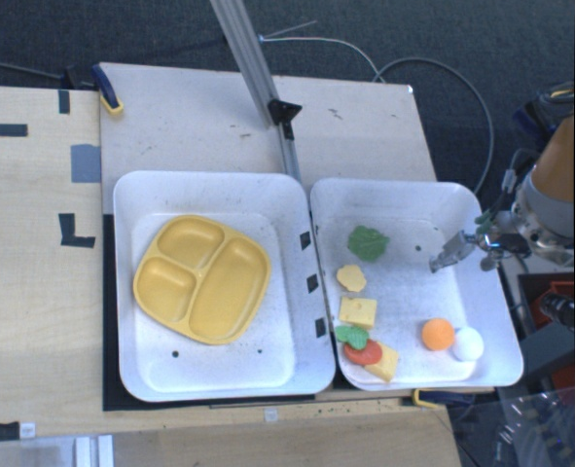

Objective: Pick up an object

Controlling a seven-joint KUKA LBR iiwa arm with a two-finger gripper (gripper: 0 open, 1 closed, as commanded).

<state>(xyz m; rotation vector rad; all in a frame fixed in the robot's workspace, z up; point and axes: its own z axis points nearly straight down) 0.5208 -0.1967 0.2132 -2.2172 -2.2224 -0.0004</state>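
Nothing picked yet — my gripper [452, 252] hangs at the right wall of the right bin [404, 197], nothing visible between its tips, and whether they're spread or closed I can't tell from this angle. Candidates all lie inside that same bin: green lump [368, 242] off to my left, near; orange ball [439, 335] and white ball [468, 343] toward the bin's front edge, touching each other; yellow round piece [351, 278], yellow block [358, 311] and a red-green-yellow pile [367, 350] further left along the bin's inner wall. Left to do, I'd judge: pick a target, descend, close, lift — basically the whole task. Surface is smooth white plastic, a bit speckled, shallow walls. Room: open floor right by me, fine for descent; the balls sit near the corner wall, tighter. Left bin [209, 188], well beyond, holds a yellow divided plate [202, 278].
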